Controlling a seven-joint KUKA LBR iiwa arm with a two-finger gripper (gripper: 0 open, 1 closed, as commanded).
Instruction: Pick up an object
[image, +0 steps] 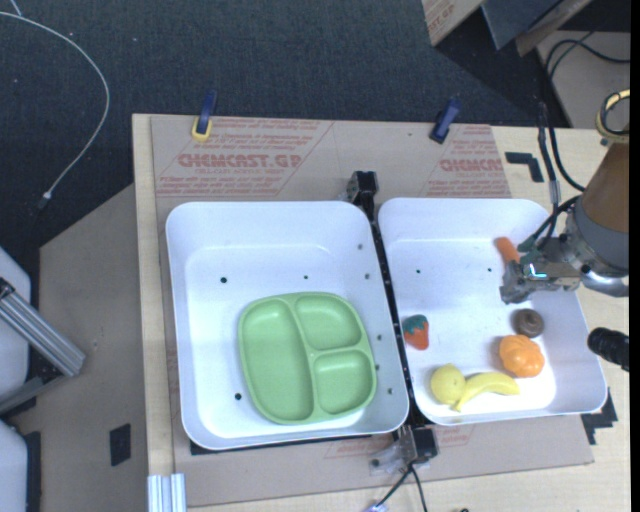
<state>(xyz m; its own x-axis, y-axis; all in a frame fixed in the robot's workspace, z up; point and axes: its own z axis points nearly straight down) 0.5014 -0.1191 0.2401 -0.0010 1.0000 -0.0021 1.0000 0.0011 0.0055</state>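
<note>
My gripper hangs over the right part of the right bin, reaching in from the right. An orange carrot-like piece lies just behind it, partly hidden by the wrist. Just in front of the gripper, a small brown round item sits on the bin floor. Beyond that come an orange, a banana and a lemon along the front wall. A strawberry lies by the bin's left wall. I see nothing held by the gripper.
The left bin holds a green divided plate toward its front. A black clamp sits where the two bins meet at the back. Cables run down at the far right beside the arm.
</note>
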